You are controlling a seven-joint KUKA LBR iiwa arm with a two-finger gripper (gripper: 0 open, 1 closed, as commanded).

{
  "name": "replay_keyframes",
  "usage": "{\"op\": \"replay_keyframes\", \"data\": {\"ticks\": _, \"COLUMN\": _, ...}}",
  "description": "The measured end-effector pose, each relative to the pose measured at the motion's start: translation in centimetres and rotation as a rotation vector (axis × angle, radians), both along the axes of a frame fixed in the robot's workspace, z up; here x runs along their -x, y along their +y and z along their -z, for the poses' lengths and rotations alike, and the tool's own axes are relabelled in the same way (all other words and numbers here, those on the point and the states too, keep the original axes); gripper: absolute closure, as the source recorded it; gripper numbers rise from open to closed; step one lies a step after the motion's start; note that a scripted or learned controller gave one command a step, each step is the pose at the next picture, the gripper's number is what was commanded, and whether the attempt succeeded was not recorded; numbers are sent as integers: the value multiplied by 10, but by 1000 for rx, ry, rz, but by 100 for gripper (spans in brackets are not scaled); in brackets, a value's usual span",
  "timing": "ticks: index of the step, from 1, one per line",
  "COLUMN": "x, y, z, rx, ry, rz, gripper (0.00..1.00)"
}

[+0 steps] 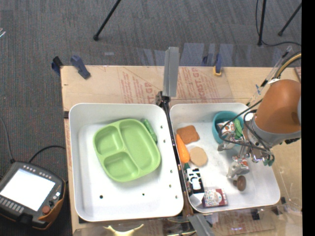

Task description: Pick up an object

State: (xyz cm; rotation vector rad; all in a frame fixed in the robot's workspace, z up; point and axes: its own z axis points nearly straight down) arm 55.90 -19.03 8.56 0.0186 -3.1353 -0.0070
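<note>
Nearest the camera, a small red-and-white packet (214, 197) lies at the front edge of the right bin (266, 196), beside a black-and-white carton (195, 179). Just behind them a dark brown nut-like lump (240, 183) rests under the pincer (239, 168), whose fingers I cannot tell to be open or closed. Further back lie a carrot (182, 150), a round biscuit (198, 156), a brown slice (188, 134) and a teal bowl (219, 122). A green divided plate (127, 149) sits in the left bin (83, 191).

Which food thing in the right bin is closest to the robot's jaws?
The small dark brown lump, lying just below the gripper. The tan round disc, brown square and orange carrot all lie farther left.
</note>
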Motion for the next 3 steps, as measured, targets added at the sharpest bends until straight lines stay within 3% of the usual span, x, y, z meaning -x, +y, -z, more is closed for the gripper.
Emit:
{"op": "replay_keyframes", "data": {"ticks": 1, "x": -68, "y": -13, "z": 0, "rx": -4, "ry": -6, "rz": -371, "gripper": 0}}
{"op": "replay_keyframes", "data": {"ticks": 2, "x": 39, "y": -21, "z": -1, "rx": 0, "ry": -7, "rz": -510, "gripper": 0}}
{"op": "replay_keyframes", "data": {"ticks": 3, "x": -84, "y": -18, "z": -2, "rx": -1, "ry": -10, "rz": -479, "gripper": 0}}
